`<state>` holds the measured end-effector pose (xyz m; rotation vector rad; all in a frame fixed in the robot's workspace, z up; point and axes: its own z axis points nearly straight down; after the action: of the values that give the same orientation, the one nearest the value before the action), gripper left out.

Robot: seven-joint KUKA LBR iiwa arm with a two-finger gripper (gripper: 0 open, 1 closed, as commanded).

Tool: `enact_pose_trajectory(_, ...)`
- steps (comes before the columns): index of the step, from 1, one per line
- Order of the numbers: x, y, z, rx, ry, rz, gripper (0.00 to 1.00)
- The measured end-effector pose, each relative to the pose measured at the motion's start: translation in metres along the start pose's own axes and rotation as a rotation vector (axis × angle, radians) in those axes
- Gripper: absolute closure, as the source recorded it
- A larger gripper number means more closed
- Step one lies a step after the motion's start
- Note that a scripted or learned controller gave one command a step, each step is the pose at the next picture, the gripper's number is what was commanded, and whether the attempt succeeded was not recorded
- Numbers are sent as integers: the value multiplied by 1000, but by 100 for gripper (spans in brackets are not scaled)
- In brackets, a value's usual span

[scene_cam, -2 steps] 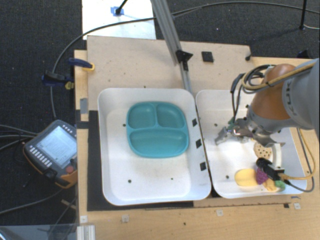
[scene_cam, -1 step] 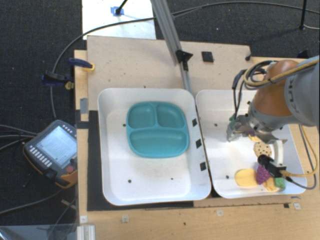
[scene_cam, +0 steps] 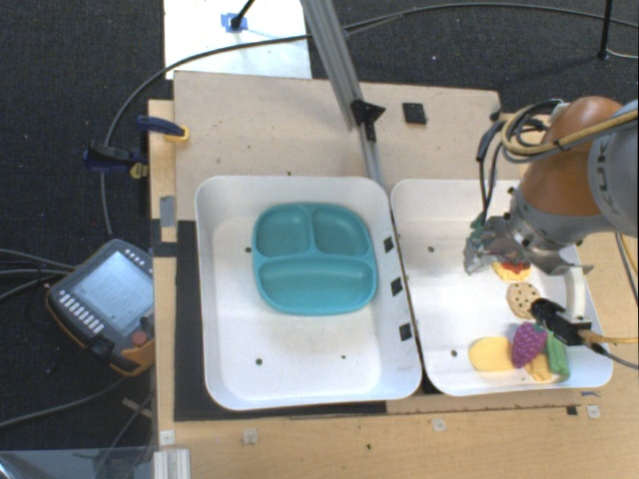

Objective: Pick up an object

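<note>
The arm reaches in from the right over the right bin (scene_cam: pixel 439 367); its hand (scene_cam: pixel 486 252) hangs low above the bin's far middle, and whether it is open or has hold of anything cannot be told, for the wrist hides it; a red and yellow piece (scene_cam: pixel 512 268) lies just beside it, partly covered; nearer lie a round cookie (scene_cam: pixel 521 298), purple grapes (scene_cam: pixel 528 343), a yellow piece (scene_cam: pixel 488 354) and a green piece (scene_cam: pixel 557 359), clustered at the near right; the left bin (scene_cam: pixel 230 367) holds a teal divided plate (scene_cam: pixel 314 258); both bins rest on the bench (scene_cam: pixel 270 128).
</note>
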<state>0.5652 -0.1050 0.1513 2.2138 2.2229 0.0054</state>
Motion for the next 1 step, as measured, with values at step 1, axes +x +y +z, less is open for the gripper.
enact_pose_trajectory(1,8,9,-56,-3,0,-2,100)
